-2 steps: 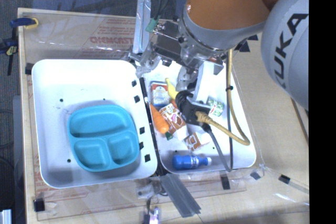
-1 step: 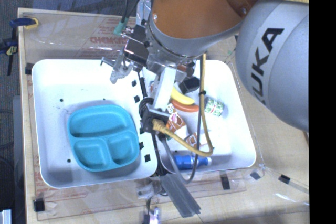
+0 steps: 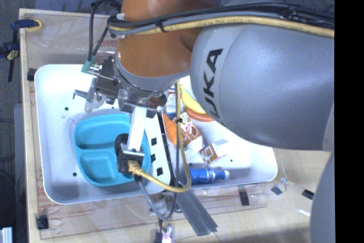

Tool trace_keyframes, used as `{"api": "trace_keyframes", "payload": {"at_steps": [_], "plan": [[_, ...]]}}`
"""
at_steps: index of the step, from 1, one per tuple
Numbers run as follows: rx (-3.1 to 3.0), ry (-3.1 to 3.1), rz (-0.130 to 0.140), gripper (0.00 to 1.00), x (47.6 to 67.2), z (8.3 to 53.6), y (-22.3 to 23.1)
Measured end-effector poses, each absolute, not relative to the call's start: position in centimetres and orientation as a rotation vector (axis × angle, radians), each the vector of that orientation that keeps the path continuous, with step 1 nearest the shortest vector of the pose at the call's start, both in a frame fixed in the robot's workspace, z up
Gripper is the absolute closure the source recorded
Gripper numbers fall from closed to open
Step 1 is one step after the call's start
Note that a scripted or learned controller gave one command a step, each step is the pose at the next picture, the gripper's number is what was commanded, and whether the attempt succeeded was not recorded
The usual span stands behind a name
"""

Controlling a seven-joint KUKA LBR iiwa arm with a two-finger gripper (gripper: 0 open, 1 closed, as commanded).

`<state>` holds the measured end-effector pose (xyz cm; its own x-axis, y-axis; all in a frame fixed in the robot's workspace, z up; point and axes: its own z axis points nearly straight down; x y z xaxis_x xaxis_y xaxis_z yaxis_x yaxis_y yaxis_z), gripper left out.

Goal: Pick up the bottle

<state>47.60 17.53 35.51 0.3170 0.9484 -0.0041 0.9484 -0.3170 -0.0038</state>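
Note:
The bottle (image 3: 208,174) is blue with a white cap at its right end. It lies on its side along the front wall of the right bin (image 3: 255,163). My gripper (image 3: 91,95) hangs over the back part of the left bin (image 3: 44,122), far to the left of the bottle and apart from it. Nothing shows between its metal tips. The grey arm and its orange band cover much of both bins.
A light blue two-compartment tray (image 3: 98,152) lies in the left bin, just below the gripper. In the right bin, an orange and yellow item (image 3: 197,111) and brown and white snack packets (image 3: 209,151) lie behind the bottle, partly hidden by the arm.

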Motion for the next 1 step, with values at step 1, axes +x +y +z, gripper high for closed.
{"api": "trace_keyframes", "payload": {"at_steps": [1], "plan": [[-2.682,-1.634,0.005,0.00,47.50,44.21,21.42]]}}
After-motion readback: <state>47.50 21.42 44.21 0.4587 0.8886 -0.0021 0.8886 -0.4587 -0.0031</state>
